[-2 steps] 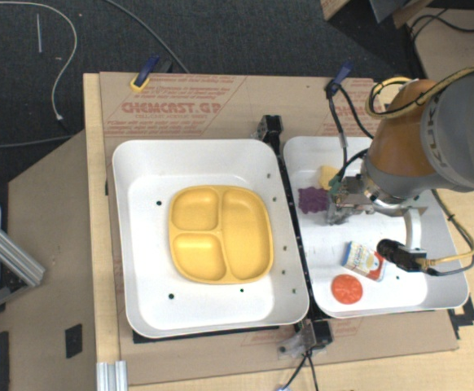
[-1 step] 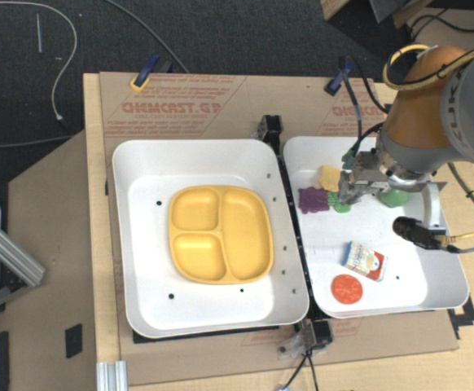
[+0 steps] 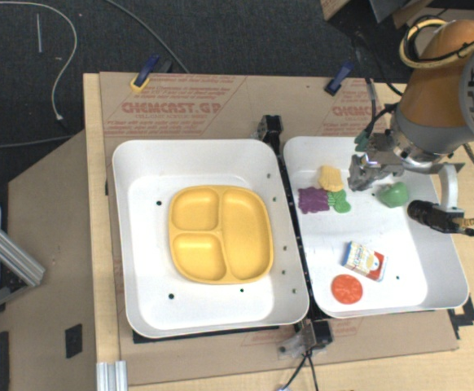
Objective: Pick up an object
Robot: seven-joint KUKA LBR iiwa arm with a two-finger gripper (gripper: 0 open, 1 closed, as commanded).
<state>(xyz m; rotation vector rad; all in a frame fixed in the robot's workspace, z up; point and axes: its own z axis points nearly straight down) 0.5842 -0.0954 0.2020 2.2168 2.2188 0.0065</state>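
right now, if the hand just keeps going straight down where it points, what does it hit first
Probably the right bin's white floor, in the gap between the yellow piece and the green piece. The hand sits nearer the yellow one, and depth is hard to judge from this slant.

The arm (image 3: 445, 88) is a thick, rounded limb, its upper housing a glossy orange-tan that catches the light, with a grey casing beside it bearing part of dark lettering. A yellow-edged ring sits near its top. Below the orange section comes a silvery grey wrist flange. Thin dark cables run along its left flank. The gripper (image 3: 366, 172) is a compact block of dull grey metal, with small coloured specks on its upper face.
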